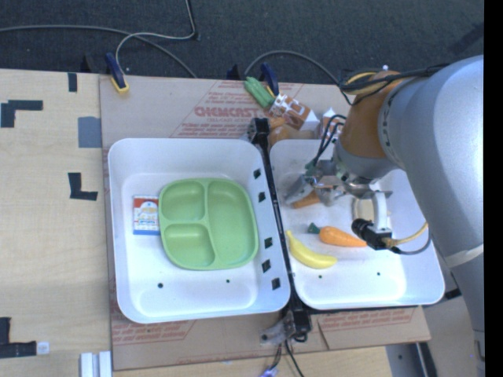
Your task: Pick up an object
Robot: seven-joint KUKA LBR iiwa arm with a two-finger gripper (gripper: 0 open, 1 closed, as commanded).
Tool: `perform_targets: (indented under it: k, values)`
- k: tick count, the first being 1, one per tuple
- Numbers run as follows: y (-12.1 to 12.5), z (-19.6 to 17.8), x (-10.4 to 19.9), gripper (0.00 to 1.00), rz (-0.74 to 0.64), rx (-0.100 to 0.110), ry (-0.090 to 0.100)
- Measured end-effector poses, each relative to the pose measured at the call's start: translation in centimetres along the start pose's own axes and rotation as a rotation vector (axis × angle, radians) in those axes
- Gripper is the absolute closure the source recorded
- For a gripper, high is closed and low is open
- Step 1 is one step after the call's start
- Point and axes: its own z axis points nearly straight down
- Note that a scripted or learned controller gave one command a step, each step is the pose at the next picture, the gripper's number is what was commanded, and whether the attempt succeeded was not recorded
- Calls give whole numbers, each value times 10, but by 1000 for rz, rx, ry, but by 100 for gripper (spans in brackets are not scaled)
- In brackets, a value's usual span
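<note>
The grey arm's gripper (308,188), its finger state impossible to tell, sits low in the right white bin (416,289) over a small orange piece (305,201), near an orange plastic carrot (341,237) and yellow banana (311,254).

Bright, even overhead light, soft shadows, perhaps slight blur throughout.

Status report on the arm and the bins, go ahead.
Gripper low in right bin, over an orange piece. Carrot and banana loose beside it. Green tray in left bin.
</note>
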Motion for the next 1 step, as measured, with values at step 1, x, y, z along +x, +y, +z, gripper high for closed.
perform_targets:
  k: [1]
  values:
    - [16,0,-2,0,-1,3,0]
